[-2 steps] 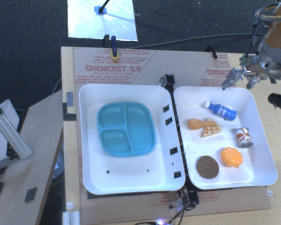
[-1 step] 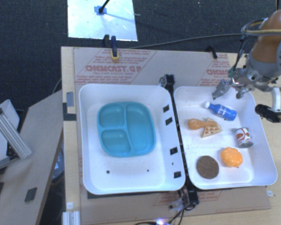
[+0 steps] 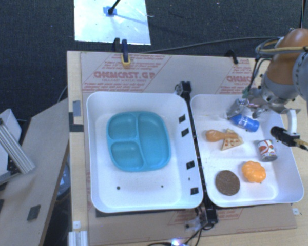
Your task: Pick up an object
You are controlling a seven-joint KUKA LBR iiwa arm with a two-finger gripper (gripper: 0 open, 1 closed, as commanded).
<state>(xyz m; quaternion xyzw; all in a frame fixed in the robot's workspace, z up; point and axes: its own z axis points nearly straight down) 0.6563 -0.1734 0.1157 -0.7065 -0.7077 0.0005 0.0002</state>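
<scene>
The right bin [image 3: 292, 188] holds several small objects. A blue can [image 3: 245, 122] lies on its side near the bin's back. In front of it are an orange drumstick [image 3: 214, 135] and a pizza slice [image 3: 231, 142]. A red-and-white can [image 3: 267, 149] lies further right. An orange fruit [image 3: 253, 171] and a brown cookie [image 3: 227, 182] rest near the front. My gripper [image 3: 239, 108] hangs low at the back of this bin, just above and touching or nearly touching the blue can's left end.
The left bin [image 3: 100, 188] contains a light blue divided plate [image 3: 138, 140]. A black divider with clips [image 3: 192, 147] runs between the bins. The arm [image 3: 287, 70] with its orange band comes in from the right, and a black cable plug [image 3: 281, 136] hangs over the right bin's edge.
</scene>
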